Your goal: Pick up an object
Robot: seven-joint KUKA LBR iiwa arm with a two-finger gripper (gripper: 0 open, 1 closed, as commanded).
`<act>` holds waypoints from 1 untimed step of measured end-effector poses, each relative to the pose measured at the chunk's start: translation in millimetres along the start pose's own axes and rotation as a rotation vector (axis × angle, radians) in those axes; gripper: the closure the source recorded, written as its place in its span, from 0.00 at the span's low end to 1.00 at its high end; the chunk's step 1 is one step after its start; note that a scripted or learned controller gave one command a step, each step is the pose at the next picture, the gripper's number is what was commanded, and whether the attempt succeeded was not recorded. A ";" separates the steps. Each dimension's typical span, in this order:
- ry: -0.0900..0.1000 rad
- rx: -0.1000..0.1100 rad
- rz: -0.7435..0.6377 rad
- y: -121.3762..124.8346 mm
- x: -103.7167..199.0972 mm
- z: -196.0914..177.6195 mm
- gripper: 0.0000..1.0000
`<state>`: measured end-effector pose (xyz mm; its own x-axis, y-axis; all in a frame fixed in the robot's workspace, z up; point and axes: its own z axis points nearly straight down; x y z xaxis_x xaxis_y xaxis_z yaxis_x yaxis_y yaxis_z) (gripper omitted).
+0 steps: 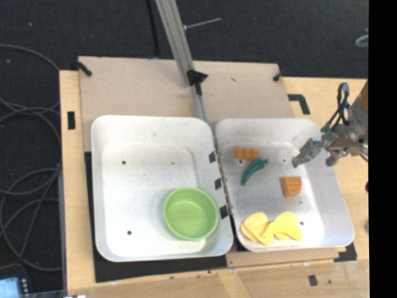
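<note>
The right bin [329,222] holds an orange waffle-like block [246,154], a green pepper-shaped piece [253,169], an orange wedge [291,186] and a yellow lumpy piece [271,227]. My gripper [318,156] hangs over the right bin's upper right part, above and to the right of the orange wedge. It is open, and nothing sits between its fingers. The wrist runs off the view's right side.
A green bowl [190,213] stands in the left bin [111,166], near its front right corner. A slanted metal post [180,42] rises behind the bins. The bins rest on a tan board [142,85].
</note>
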<state>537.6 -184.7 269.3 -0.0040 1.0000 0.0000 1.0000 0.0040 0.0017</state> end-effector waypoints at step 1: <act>0.000 0.000 0.001 0.0 -0.1 -0.1 0.00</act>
<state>537.6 -184.8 269.4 -0.0030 1.0000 0.0002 1.0000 0.0030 0.0019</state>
